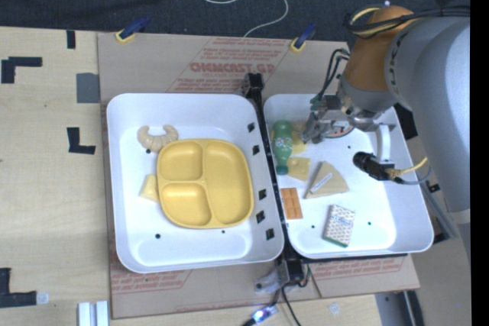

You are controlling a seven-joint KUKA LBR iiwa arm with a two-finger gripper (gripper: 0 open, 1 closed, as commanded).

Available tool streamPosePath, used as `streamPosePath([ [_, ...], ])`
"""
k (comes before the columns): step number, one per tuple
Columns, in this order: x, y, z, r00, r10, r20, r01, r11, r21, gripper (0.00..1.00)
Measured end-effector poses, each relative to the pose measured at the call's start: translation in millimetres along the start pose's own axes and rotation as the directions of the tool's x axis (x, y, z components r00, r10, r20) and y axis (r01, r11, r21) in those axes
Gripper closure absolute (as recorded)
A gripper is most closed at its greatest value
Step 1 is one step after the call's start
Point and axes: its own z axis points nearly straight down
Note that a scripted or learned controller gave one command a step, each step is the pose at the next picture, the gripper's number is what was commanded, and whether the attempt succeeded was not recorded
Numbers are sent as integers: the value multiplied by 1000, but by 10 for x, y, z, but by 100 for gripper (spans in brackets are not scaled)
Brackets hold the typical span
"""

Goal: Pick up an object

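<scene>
At the near edge of the right bin (397, 237) lies a small patterned packet (339, 224), with an orange cracker (291, 203) to its left. Farther back sit a pale wedge (326, 179), a yellow block (299, 168) and a green bottle (282, 143) by the bin's left wall. The left bin (126, 164) holds a yellow divided plate (205, 182) and a beige curved piece (157, 137). The arm's tool (315, 132) hangs over the right bin's far part, just beside the bottle; whether it grips anything cannot be told.
</scene>
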Motion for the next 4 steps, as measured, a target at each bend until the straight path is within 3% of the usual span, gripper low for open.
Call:
streamPosePath([
  [2, -98, 191, -1018, 1000, -4, -5, 4, 1000, -2, 100],
  [3, -92, 196, -1158, 1000, -4, -6, 4, 1000, 2, 100],
  [4, 457, 164, -1258, 1000, -9, -8, 9, 1000, 3, 100],
])
